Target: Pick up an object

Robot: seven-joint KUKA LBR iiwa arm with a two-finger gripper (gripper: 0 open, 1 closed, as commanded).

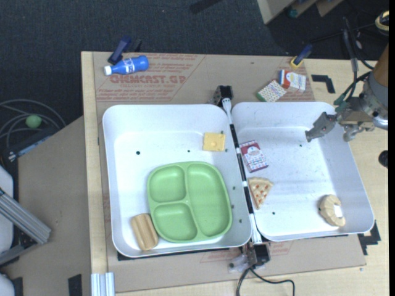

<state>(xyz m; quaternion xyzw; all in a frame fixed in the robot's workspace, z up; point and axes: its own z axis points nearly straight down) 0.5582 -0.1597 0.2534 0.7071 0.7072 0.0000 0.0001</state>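
We see the gripper (334, 127) at the right bin's (290, 113) far right corner, hanging above the rim w/ nothing between its fingers (319, 128). They look spread apart: one dark finger angles left over the bin floor, the other sits closer to the wrist (364, 113). That reads to us as a parked or approach pose, not a grasp.

No target is named, so any item counts. Right bin holds three: a red-and-white packet (253, 156) near the divider (237, 159), a waffle wedge (260, 191) just below it at the left wall, and a tan bread-like lump (331, 209) near the front right corner. All lie flat and well apart from each other, prob. scattered so each can be grabbed alone.

Left bin (123, 134) has a green tray (187, 201) w/ three compartments, a cheese slice (214, 142) beyond it, and a tan biscuit (144, 231) at the tray's front left corner, touching or nearly so.

On the table (185, 79) outside the bins: a blue bottle (126, 65) far left, small packets (281, 86) behind the right bin.

Our judgement: task not yet begun. The lump is nearest the arm's side and stands clear of walls, so it's prob. the easiest pick. Packet and waffle sit close to the divider, so a finger could hit the wall there. Flat thin items may slip out.
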